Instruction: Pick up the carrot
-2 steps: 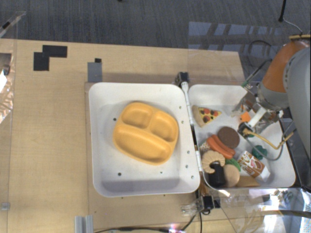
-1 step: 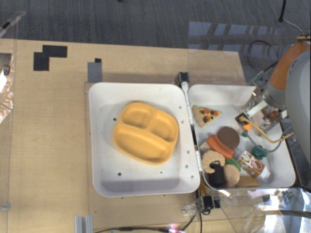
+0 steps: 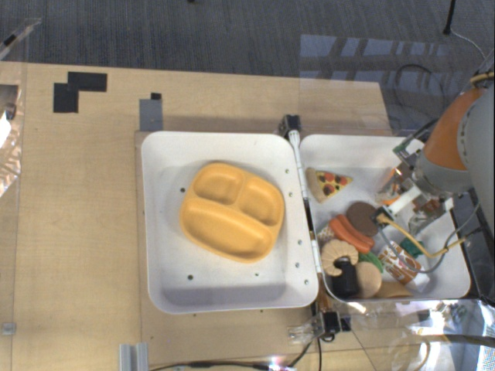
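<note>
Although I cannot tell how the jaws (image 3: 402,199) stand, the carrot (image 3: 352,234) lies just left and below them in the right bin (image 3: 363,149), its length slanting toward lower right.

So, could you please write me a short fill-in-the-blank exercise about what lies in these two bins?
1. The yellow divided plate lies in the ______ bin.
2. The carrot lies in the right bin together with a slice of toy ______, which sits near that bin's far left corner.
3. The yellow plate has ______ compartments.
4. The arm's gripper is above the ______ bin.

Missing words: left; pizza; three; right
</note>
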